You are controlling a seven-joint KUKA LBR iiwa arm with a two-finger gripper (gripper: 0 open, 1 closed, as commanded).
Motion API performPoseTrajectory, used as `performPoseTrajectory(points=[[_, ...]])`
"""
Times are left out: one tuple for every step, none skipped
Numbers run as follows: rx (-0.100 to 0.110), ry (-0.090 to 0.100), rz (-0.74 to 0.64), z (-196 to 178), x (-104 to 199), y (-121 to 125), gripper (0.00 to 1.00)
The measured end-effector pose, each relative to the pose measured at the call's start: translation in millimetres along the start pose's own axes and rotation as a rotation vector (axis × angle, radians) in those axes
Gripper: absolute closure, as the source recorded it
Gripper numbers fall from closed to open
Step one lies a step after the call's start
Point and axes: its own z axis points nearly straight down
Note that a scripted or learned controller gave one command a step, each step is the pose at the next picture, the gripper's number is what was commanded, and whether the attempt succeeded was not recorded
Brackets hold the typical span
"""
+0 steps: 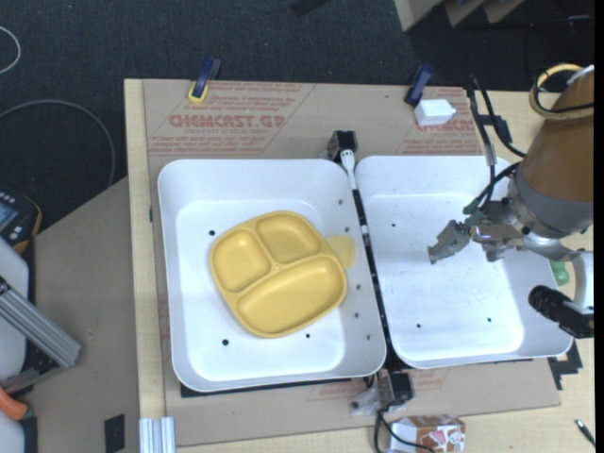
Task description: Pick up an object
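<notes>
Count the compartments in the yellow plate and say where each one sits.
3. On the yellow plate in the left bin: two small compartments along its upper side, one at upper left and one at upper right, and one large compartment across its lower part.

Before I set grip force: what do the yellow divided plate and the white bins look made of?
The yellow divided plate looks like moulded plastic: uniform colour, rounded compartment ridges, a soft semi-matte sheen. The left bin and right bin look like thin formed plastic, smooth and slightly glossy, with rounded corners; coated metal cannot be excluded.
</notes>
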Motion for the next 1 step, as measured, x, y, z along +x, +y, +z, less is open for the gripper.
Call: performPoseTrajectory(points=[[0.005,0.003,-0.008,1.1,92.3,-22.7,0.0]])
